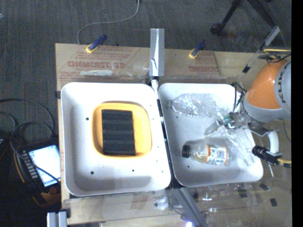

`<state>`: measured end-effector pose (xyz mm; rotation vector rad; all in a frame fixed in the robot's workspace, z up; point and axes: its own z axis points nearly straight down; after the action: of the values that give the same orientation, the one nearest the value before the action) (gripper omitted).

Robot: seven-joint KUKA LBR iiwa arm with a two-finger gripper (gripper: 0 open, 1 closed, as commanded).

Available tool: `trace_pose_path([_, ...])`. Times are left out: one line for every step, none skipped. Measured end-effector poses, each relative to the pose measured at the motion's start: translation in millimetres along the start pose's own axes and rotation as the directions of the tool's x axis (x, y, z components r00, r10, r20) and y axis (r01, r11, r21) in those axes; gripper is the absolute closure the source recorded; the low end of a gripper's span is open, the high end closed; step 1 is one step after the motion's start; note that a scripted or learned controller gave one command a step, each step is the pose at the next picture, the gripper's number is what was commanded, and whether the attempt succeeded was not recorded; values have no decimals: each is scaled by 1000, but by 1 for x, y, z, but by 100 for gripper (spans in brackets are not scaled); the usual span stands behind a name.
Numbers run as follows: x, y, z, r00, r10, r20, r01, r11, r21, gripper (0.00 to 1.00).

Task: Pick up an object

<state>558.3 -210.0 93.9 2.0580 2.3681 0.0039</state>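
Dark grey carpet covers the floor around the desk, a pale wooden board printed with red lettering. Two blue-and-yellow clamps grip its far edge, and a grey metal post stands between them. A thin cable loops across the carpet. An office chair base sits at the upper right. At left, black cables lead to a lit handheld screen.
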Motion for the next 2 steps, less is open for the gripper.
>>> trace_pose_path([21, 1, 2, 999, 52, 9, -52, 999, -11, 0])
trace_pose_path([17, -67, 1, 999, 35, 8, -35, 999, -14, 0])
